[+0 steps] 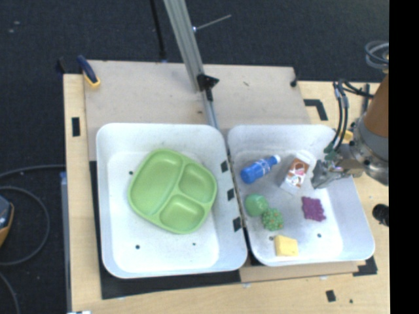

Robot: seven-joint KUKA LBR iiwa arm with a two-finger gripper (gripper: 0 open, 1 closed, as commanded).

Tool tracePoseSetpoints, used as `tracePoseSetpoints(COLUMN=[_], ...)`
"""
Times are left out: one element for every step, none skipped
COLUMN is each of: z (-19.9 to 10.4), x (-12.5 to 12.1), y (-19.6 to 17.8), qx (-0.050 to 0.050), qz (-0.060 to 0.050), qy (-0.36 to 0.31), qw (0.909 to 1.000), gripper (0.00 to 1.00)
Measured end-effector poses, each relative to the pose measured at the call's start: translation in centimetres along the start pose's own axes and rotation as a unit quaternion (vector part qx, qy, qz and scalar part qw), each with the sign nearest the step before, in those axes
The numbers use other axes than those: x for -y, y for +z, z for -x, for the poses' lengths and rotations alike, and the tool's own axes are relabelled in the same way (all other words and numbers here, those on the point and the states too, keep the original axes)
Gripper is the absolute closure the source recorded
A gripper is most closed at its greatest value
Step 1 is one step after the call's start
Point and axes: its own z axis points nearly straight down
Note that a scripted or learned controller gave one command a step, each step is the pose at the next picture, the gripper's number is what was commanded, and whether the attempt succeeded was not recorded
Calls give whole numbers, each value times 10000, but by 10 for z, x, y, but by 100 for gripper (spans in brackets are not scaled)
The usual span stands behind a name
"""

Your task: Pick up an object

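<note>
The task names no particular object, so the nearest candidates come first. A small white carton with red print (296, 173) lies tilted just to the camera-left of the claw (320, 177), close to it but not clearly touching. A purple, knobbly object (313, 208) sits just below the claw, toward the near edge, apart from it. Farther camera-left of the claw lies a blue bottle with a white cap (259, 168), on its side and slanted. Below that and well to the claw's left sit a green rounded object (256, 205) and a green bumpy one (272, 220), touching or nearly so; their exact shapes are too small to make out. A yellow block (285, 245) rests nearest the front rim, well below the claw.

The claw hangs low over the right bin (347, 241), near its right side. Its fingers are a dark grey blur against the bin floor, and whether they are apart or together cannot be told; nothing is visibly between them. The arm (370, 146) behind it is cut off at the frame's right side, with only its wrist, some cables and a patch of orange showing.

Far to the claw's left, the left bin (111, 175) holds a green divided plate (173, 190) with three compartments. A metal pole (186, 41) slants up from between the bins, its top cut off by the frame.
</note>
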Motion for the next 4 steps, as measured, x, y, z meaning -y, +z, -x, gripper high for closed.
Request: tracePoseSetpoints(z=[-47, -100, -157, -208], x=[-10, -21, -38, -53], y=[-6, -11, 3, 0], qx=[1, -2, 1, -7], qz=[10, 5, 2, 0], qy=[-4, -9, -5, -10], qw=[10000, 10000, 10000, 10000], gripper=[100, 100, 100, 100])
